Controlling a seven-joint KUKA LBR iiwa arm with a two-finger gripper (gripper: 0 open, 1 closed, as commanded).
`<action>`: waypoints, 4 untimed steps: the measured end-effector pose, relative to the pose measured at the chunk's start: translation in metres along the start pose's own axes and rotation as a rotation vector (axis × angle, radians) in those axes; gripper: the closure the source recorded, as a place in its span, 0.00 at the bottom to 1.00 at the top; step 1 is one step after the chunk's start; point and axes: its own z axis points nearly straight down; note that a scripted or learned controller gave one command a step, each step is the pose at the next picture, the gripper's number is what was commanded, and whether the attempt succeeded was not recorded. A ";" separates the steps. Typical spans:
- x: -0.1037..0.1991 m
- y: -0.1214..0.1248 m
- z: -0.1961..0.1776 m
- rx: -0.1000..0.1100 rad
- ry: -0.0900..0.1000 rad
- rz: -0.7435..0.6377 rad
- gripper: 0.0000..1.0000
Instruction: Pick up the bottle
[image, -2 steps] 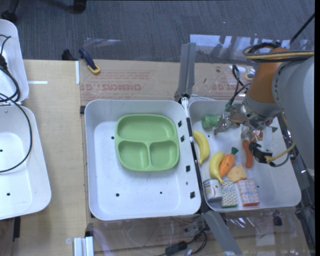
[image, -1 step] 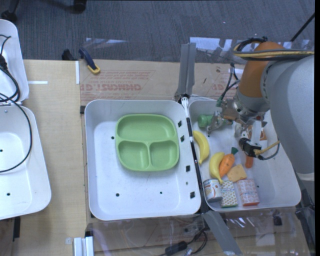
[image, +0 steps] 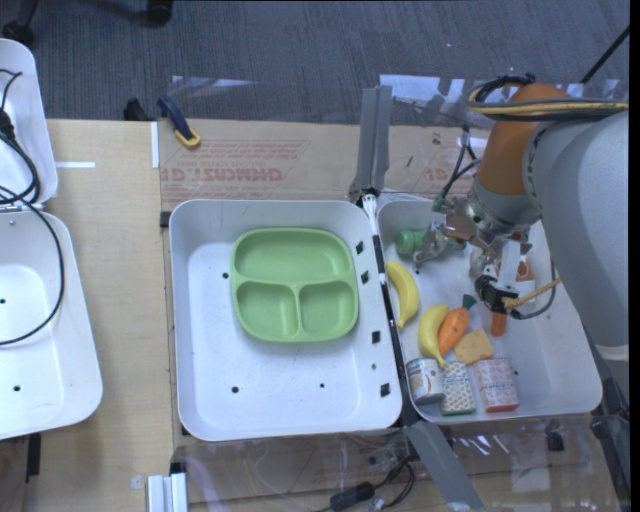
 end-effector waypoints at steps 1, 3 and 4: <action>0.001 -0.001 0.000 0.004 0.000 0.047 0.00; 0.008 -0.001 -0.007 -0.010 0.001 0.166 1.00; 0.008 -0.001 -0.013 -0.005 -0.001 0.162 1.00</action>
